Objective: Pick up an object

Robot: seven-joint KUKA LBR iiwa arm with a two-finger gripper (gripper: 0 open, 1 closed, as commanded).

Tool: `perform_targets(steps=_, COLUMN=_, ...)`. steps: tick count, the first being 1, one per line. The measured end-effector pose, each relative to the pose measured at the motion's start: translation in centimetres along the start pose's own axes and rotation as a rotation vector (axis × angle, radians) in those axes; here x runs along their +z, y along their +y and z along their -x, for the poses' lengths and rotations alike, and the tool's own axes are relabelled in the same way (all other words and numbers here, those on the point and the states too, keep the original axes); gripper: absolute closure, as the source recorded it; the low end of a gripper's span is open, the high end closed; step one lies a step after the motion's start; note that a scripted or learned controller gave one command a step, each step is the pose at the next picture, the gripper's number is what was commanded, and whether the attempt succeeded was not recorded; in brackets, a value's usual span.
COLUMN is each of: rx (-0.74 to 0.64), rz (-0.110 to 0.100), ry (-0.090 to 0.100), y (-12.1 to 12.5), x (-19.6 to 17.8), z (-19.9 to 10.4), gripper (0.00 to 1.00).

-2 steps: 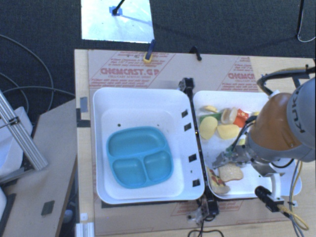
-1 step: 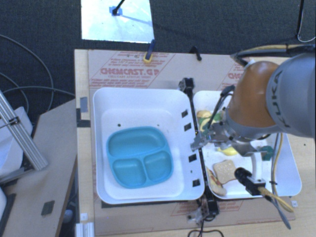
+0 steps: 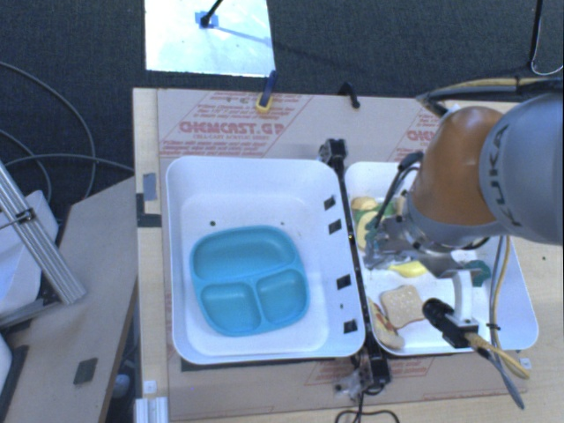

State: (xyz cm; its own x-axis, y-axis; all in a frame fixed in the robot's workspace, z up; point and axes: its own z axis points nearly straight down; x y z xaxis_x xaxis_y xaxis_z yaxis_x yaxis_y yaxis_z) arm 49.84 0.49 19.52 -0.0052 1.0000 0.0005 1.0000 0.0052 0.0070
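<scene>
Arm low over the right bin (image 3: 527,324), tool (image 3: 381,252) state can't tell, candidates toast slice (image 3: 404,305) near side and yellow item (image 3: 363,206) far side; descend straight on one piece, avoid bin divider, blue tray (image 3: 249,278) in left bin untouched.
</scene>
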Motion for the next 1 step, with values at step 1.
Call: perform_targets(steps=1, rx=-0.002, rz=0.004, ry=0.000, y=2.32, x=-8.28, z=-1.55, gripper=1.00)
